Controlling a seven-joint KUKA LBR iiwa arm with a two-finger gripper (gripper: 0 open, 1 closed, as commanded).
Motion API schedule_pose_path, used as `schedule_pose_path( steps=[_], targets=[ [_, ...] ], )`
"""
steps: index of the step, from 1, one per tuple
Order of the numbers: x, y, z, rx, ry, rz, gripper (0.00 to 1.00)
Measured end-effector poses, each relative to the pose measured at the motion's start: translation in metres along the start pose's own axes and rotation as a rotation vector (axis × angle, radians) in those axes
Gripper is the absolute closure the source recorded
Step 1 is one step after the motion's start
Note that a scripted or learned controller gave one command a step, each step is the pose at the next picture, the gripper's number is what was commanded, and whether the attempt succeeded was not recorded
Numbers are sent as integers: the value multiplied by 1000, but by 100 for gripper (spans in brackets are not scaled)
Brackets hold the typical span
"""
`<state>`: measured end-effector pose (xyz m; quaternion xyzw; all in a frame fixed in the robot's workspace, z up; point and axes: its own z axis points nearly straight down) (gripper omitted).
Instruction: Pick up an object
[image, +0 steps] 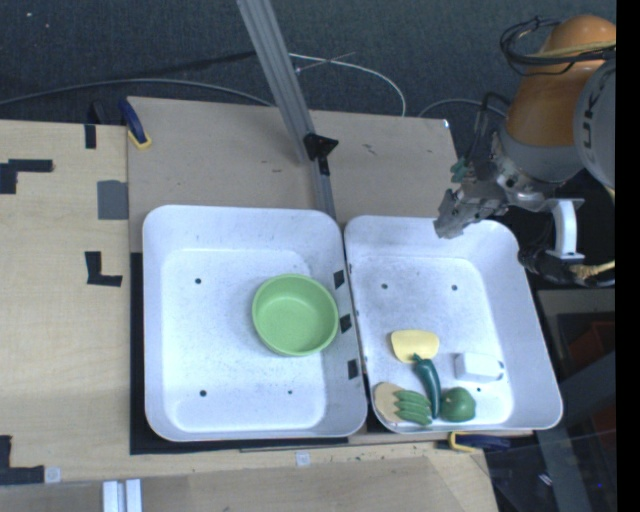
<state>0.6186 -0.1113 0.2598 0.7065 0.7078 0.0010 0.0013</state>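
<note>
Green pepper (428, 383) partly hides yellow piece (412, 344).

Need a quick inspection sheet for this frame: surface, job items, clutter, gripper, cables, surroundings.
Surface: two white bins, left bin, right bin, on a bench.
Job's things: green bowl in left bin; yellow piece, dark green pepper, green round item, white block near right bin's front.
Clutter: nothing seen.
Gripper: gripper over right bin's back rim, carrying nothing.
Cables: white cable behind bench.
Surroundings: metal pole.
</note>
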Motion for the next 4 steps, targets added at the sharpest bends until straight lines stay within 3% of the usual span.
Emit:
schedule_pose_path(
  steps=[3, 4],
  targets=[
    [143, -55, 1, 7, 2, -5, 100],
    [190, -87, 18, 9, 1, -4, 100]
  ],
)
